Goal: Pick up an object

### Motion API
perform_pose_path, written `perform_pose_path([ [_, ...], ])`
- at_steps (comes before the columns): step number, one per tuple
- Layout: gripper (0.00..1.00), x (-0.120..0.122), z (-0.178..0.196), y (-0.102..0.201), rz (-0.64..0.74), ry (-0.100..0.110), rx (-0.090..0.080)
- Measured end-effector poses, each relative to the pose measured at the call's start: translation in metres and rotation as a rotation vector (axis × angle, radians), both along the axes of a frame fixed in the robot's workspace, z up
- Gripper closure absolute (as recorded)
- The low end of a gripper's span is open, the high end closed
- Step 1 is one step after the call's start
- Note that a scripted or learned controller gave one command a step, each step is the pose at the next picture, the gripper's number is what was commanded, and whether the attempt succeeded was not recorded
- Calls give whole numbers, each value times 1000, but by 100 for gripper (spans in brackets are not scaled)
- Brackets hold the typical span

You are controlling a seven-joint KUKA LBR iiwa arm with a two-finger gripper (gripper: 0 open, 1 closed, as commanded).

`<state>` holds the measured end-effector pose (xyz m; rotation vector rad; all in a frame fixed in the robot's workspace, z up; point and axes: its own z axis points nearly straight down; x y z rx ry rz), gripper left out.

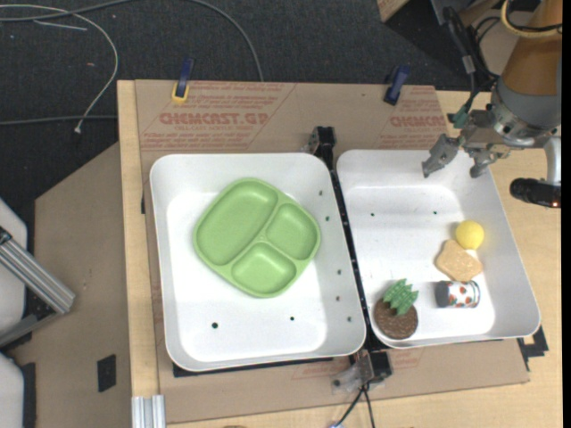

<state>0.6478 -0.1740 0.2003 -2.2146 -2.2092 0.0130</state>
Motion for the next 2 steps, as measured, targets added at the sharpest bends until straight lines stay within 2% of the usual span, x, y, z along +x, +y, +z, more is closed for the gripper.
perform_pose_path([
  [1,0,3,9,0,3,-15,-3],
  [2,0,-1,-33,-1,3,-12,-2],
])
